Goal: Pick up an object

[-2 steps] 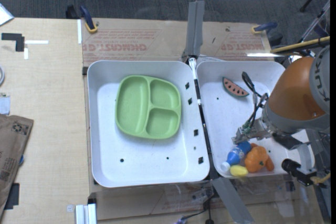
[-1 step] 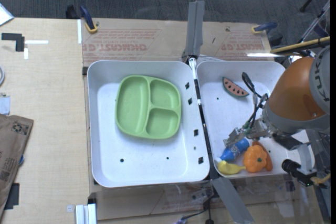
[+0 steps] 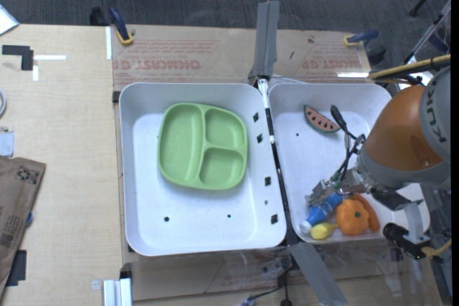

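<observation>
On the table (image 3: pixel 64 154) two shallow white bins sit side by side. The left bin (image 3: pixel 143 226) holds a green divided plate (image 3: pixel 203 147), lying flat toward its far half, with three compartments facing up. The right bin (image 3: pixel 294 118) holds the loose objects. A watermelon slice toy (image 3: pixel 320 119) lies near the far wall, apart from the rest. In the near part of the bin a small cluster is packed together: a blue bottle (image 3: pixel 324 209) lying tilted, a small yellow piece (image 3: pixel 322 231) touching its near end, and an orange pumpkin-like toy (image 3: pixel 353 218) just to the right, against the near wall.

The arm (image 3: pixel 405 136) reaches in from the right, its orange band over the right side of that bin. The end effector (image 3: pixel 331 188) is down low over the cluster, just above the far end of the blue bottle and beside the orange toy. Whether it is spread or pressed together cannot be told from this angle, and no object is seen lifted.
</observation>
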Controlling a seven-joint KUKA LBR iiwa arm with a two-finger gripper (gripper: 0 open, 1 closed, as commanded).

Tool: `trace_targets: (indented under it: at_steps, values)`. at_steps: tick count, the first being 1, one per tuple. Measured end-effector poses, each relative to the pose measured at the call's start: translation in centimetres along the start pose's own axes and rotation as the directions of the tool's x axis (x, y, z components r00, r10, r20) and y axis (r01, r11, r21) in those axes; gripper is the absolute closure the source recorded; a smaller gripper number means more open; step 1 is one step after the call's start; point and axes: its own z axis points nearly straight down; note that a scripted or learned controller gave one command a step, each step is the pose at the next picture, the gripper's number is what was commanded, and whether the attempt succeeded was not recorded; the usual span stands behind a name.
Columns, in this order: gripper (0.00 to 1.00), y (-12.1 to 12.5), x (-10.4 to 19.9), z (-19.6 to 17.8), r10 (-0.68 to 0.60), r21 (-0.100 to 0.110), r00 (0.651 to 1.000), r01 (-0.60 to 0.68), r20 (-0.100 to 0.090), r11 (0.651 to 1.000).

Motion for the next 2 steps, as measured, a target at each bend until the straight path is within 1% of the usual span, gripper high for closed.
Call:
trace_targets:
  at_steps: [1, 2]
  values:
    - [1.00, 0.3, -0.1, -1.0, 0.002, -0.007, 1.000, -0.002, 0.001, 1.000]
    - [1.00, 4.6, 4.6, -13.7, 0.259, 0.000, 0.966, -0.259, 0.004, 0.966]
